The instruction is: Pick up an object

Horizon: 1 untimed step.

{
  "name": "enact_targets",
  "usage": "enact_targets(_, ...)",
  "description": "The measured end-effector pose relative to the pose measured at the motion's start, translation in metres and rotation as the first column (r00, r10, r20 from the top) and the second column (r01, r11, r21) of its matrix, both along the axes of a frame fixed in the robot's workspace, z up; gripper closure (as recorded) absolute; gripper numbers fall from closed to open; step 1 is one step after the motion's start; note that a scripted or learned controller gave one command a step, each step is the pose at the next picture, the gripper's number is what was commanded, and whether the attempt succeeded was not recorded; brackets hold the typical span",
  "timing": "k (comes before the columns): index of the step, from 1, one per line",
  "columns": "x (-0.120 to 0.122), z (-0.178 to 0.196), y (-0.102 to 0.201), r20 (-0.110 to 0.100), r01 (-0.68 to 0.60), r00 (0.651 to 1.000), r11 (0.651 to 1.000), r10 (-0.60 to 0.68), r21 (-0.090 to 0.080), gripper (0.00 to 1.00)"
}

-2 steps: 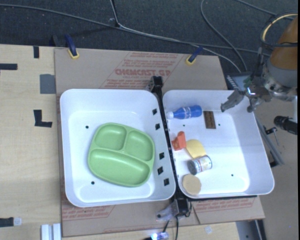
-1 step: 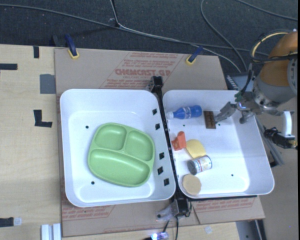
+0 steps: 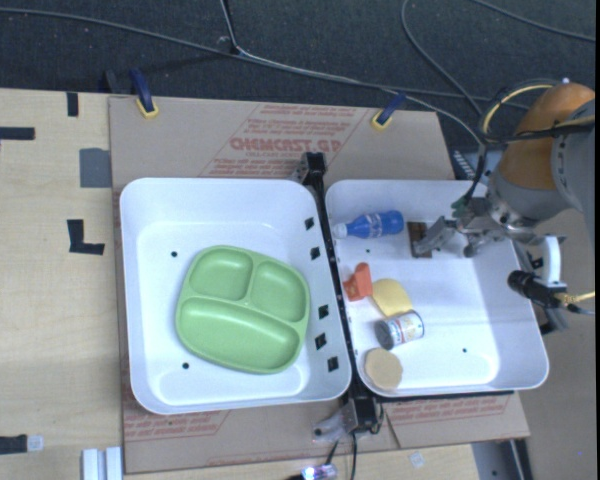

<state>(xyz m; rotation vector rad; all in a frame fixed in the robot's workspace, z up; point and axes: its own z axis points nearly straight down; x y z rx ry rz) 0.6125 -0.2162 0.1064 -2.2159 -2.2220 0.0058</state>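
I saw the gripper (image 3: pixel 427 240) low over the right bin (image 3: pixel 480 358), its fingers slightly parted around nothing I could make out. The blue bottle (image 3: pixel 373 225) lay just beside it, apart from the tips. An orange piece (image 3: pixel 357 283), a yellow lump (image 3: pixel 390 296), a shiny can (image 3: pixel 400 329) and a tan disc (image 3: pixel 384 369) sat nearer me. The left bin (image 3: pixel 150 228) held a green divided plate (image 3: pixel 244 308).
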Motion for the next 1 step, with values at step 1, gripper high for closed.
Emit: enact_targets(1,0.0013,0.013,0.0005,0.004,-0.001,1.0,1.0,0.001,-0.001,1.0)
